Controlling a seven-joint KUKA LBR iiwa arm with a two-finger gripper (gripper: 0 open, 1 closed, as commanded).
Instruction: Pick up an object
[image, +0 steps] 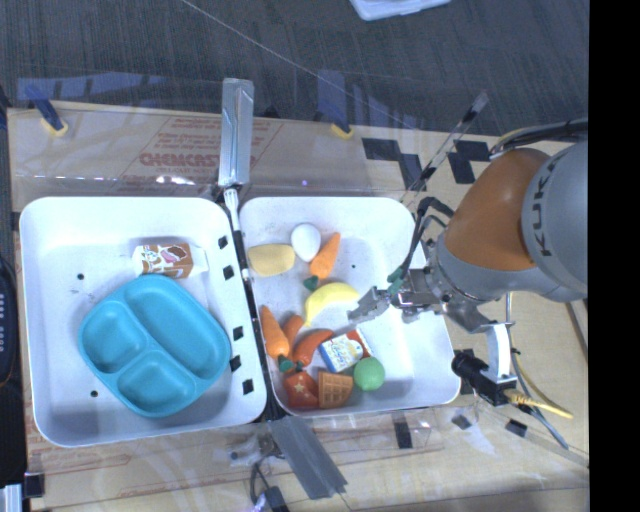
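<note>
Gripper low in right bin, beside banana; jaw state unclear. Descend centred on one item, clear of neighbours.

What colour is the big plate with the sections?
The plate is light blue, seen in the camera view.

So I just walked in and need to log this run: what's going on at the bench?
A grey and orange arm reaches in from the right over the right bin, which holds a heap of toy food. Its gripper sits low beside the banana and just above the small carton. Nothing is visibly lifted yet. The left bin holds a blue divided plate and a small brown carton, both untouched.
</note>
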